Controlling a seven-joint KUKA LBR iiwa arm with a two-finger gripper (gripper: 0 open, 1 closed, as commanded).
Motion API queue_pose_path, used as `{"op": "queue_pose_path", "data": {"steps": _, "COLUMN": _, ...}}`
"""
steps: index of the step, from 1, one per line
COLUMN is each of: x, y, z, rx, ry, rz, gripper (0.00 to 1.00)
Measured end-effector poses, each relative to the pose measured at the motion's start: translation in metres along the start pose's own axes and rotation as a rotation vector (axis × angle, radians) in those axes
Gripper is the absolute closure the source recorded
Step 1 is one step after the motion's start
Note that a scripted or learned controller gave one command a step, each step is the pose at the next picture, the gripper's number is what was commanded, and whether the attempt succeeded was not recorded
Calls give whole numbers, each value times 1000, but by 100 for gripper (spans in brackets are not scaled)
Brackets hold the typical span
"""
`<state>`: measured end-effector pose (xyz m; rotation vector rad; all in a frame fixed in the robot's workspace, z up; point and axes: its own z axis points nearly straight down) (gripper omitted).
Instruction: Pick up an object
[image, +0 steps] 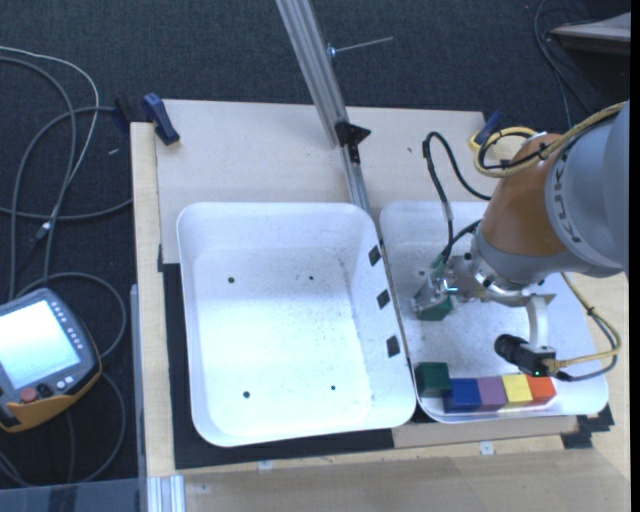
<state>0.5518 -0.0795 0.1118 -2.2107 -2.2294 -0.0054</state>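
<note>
My gripper (433, 300) hangs over the left middle of the right bin (400, 225), below the grey and orange wrist. A small dark green block (436, 311) sits between its fingertips, and the fingers are shut on it. Whether the block is off the bin floor I cannot tell. Along the right bin's front edge lies a row of blocks: dark green (432, 377), blue (463, 394), purple (492, 390), yellow (517, 387) and orange (542, 388).
The left bin (200, 225) stands beside the right one, with black clips on the shared wall. A slanted metal pole (318, 75) rises behind the bins. A black cable (440, 170) loops from the wrist. A teach pendant (40, 350) lies off the bench at left.
</note>
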Motion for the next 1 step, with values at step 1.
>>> {"op": "queue_pose_path", "data": {"steps": 1, "x": 94, "y": 34, "z": -92, "rx": -8, "ry": -1, "rz": -1, "gripper": 100}}
